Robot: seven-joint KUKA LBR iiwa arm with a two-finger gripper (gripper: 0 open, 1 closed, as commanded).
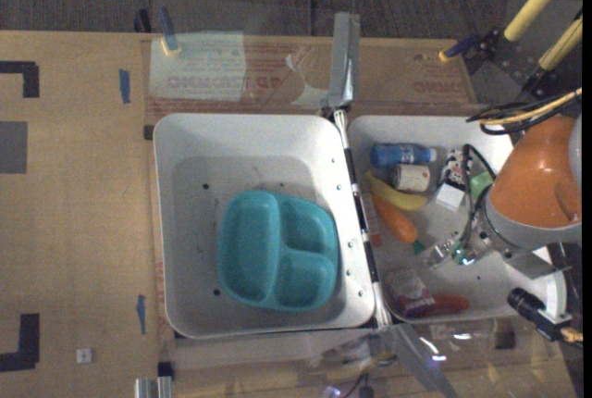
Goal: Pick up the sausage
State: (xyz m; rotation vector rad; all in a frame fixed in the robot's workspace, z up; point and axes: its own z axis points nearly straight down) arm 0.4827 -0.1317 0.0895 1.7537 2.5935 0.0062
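Note:
The sausage (448, 304) is a reddish-brown link lying flat near the front wall of the right bin (421, 130). It rests beside a small clear packet (407, 285). My gripper (451, 254) hangs over the middle of the right bin, a little behind the sausage and apart from it. The orange-banded wrist (536, 188) rises behind it to the right. Nothing shows between the fingertips.
A blue bottle (402, 154), a small can (412, 177), a banana (396, 195) and a carrot (396, 222) lie in the right bin's back half. A teal divided plate (277, 250) sits in the left bin (185, 202). A metal divider (356, 202) separates the bins.

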